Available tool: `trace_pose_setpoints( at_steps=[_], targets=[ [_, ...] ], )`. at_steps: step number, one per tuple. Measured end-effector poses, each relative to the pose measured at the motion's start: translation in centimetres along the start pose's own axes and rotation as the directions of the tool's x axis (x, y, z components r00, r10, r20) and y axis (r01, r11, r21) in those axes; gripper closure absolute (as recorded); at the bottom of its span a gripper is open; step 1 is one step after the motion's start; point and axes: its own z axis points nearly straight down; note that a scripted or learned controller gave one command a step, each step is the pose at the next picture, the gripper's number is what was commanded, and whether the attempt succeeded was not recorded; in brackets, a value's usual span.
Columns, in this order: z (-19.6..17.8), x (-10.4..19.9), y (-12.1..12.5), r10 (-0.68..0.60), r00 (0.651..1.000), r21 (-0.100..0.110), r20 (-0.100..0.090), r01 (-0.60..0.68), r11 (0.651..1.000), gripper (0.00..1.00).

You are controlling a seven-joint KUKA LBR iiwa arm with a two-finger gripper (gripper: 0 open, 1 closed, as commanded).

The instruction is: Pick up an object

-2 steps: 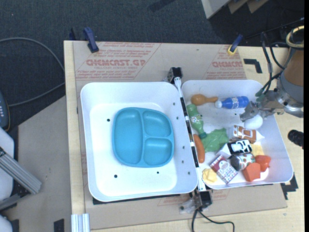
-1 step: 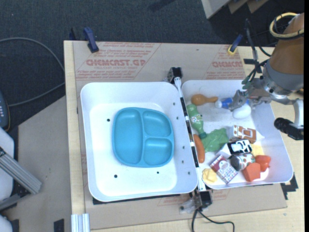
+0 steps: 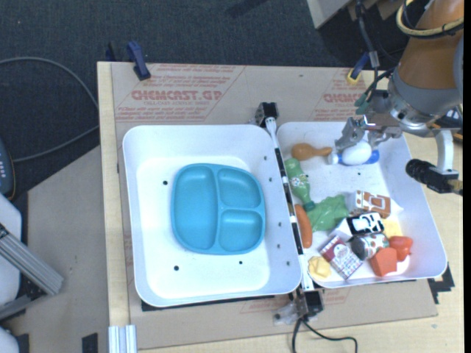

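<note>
Fingers' state could not be told; they hung touching the white egg-shaped object. Judged risk: its rounded surface squirting sideways toward the bin wall.

From above we see the hand low over the far end of the right bin, right by a white egg-shaped object, while a blue divided plate lies in the left bin on the desk.

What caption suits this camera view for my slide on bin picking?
Gripper poised over a white object in the cluttered right bin; blue tray sits left.
</note>
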Motion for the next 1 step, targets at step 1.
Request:
trace_pose_setpoints(
  at_steps=[1],
  targets=[
    [5.0, 6.57, -1.02, 0.001, 1.0, 0.005, -0.001, -0.001, 1.0, 1.0]
  ],
)
